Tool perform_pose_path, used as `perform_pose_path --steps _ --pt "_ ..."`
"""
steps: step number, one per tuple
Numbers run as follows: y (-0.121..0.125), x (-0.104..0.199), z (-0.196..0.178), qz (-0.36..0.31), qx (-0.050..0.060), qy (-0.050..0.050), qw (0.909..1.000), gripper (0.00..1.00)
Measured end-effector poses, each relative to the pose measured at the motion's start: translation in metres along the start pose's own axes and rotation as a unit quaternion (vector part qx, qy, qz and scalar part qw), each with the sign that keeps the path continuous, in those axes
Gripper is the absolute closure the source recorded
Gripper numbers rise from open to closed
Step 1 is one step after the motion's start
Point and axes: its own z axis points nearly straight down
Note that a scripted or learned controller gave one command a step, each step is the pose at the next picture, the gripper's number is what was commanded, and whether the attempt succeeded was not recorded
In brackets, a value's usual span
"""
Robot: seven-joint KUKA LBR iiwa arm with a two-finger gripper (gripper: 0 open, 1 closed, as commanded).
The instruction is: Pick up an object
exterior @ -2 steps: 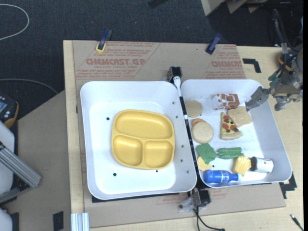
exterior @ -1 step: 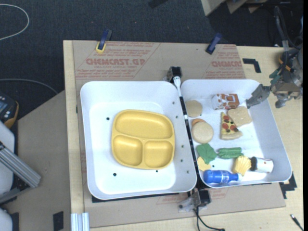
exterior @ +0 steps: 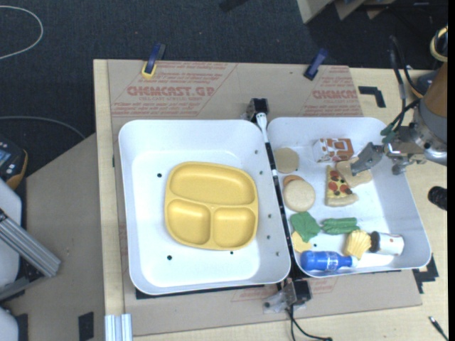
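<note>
One triangular pizza slice (exterior: 340, 187), yellow with red dots, beside gripper (exterior: 364, 160).

Bright, even overhead light; soft shadows, slightly grainy.

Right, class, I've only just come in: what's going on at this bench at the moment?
A robot arm reaches in from the right, its hand low over the right bin, beside a toy pizza slice. Other toy foods and a blue bottle lie there too. The left bin holds a yellow divided tray. The hand holds nothing visible yet.
</note>
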Motion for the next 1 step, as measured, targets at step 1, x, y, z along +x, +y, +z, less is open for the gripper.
perform_pose_path --steps 1 --pt "0.0072 -0.0045 0.0473 0.0 -0.001 0.0 1.0 0.0"
